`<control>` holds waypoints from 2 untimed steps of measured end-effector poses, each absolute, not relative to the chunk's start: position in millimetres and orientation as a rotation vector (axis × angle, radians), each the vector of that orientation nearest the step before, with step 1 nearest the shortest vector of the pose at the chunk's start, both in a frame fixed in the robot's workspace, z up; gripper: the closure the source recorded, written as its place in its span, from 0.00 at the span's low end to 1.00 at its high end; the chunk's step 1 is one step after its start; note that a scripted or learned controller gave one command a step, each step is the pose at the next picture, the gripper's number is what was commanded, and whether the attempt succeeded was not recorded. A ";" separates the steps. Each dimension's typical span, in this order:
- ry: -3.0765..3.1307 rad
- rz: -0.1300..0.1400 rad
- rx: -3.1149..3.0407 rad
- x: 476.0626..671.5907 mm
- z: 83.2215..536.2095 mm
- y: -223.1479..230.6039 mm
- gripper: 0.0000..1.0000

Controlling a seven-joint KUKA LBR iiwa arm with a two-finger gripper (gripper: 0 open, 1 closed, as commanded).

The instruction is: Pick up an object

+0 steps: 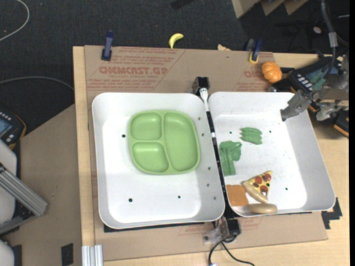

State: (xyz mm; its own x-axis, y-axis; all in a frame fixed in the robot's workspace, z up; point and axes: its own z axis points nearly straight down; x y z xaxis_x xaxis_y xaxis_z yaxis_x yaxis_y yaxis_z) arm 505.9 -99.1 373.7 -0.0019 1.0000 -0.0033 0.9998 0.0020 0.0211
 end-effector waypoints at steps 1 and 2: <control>2.218 0.004 2.215 505.4 374.8 -98.6 1.00; 2.235 -0.006 2.220 477.6 315.1 -28.0 1.00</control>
